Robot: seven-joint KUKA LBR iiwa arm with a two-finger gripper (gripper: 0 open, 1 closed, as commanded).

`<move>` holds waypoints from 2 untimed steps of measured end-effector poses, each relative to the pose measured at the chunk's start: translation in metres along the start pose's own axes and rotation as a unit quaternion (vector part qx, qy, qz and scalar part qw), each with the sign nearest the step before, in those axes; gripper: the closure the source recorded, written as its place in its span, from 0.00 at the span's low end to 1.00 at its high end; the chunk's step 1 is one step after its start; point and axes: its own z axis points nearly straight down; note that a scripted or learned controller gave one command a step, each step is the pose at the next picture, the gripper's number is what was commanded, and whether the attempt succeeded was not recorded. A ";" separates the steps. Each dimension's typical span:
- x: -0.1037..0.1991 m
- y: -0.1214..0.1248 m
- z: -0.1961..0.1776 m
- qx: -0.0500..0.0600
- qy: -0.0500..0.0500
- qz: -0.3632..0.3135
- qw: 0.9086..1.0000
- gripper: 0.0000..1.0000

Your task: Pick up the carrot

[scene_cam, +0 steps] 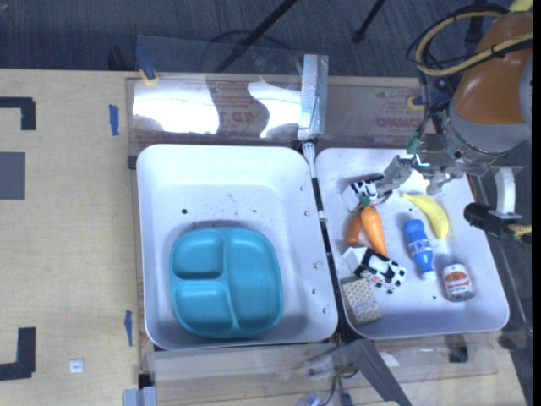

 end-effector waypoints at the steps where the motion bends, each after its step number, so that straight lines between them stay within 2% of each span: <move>1: -0.019 -0.006 0.133 -0.002 -0.001 -0.006 1.000 0.00; 2: 0.006 -0.019 0.120 0.000 0.000 -0.021 1.000 0.00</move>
